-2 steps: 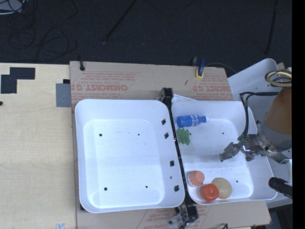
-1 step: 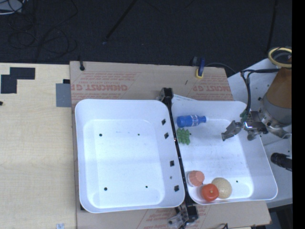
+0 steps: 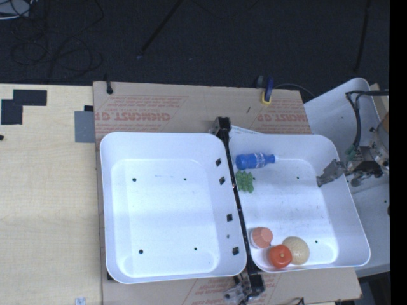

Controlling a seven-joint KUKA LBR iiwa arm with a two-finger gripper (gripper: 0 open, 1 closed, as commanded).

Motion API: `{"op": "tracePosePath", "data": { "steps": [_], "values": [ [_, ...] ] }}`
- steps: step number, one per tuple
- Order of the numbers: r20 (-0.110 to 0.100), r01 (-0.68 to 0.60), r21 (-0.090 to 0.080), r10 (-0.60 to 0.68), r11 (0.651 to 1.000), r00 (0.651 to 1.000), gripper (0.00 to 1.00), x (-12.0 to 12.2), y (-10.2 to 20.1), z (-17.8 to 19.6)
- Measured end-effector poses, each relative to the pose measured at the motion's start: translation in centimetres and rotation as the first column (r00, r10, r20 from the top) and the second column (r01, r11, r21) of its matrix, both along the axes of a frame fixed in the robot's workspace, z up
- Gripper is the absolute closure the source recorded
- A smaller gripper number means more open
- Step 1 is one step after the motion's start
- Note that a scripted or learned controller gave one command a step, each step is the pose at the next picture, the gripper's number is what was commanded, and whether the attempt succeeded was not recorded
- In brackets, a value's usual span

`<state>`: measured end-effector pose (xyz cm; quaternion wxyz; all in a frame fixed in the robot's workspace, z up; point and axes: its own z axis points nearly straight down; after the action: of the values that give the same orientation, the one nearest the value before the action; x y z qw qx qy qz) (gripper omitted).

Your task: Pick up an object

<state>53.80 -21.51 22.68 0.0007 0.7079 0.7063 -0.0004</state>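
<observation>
At right bin [image 3: 346,202] rim, hand [image 3: 343,170] spread wide w/ nothing in it; bottle [image 3: 254,161] well apart.

The left bin [image 3: 166,205] offers an unbroken white floor, open to approach from any side. In the right bin [image 3: 299,202] the middle and the 3 o'clock half of the floor lie bare. Obstacles crowd its edges: a blue bottle [image 3: 254,161] lies at 11 o'clock, a green clump [image 3: 245,182] just below it against the dividing wall, and at 6 o'clock a pink piece [image 3: 261,236], a red ball [image 3: 279,256] and a cream ball [image 3: 296,250] sit packed together, seemingly touching. The end effector [image 3: 340,170] hangs over the 3 o'clock rim.
</observation>
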Motion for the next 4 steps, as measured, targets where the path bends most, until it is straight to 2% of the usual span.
{"op": "tracePosePath", "data": {
  "steps": [1,2,3,4],
  "values": [
    [-0.007,-0.007,0.004,0.007,1.000,1.000,0.00,1.7,0.4,-7.2],
    [-0.005,-0.002,0.003,0.002,1.000,1.000,0.00,-0.2,0.3,-14.3],
    [-0.004,0.001,0.004,-0.001,1.000,1.000,0.00,-5.6,4.9,-13.9],
    [-0.003,-0.009,0.005,0.009,1.000,1.000,0.00,-4.9,13.5,-12.2]
  ]
}}
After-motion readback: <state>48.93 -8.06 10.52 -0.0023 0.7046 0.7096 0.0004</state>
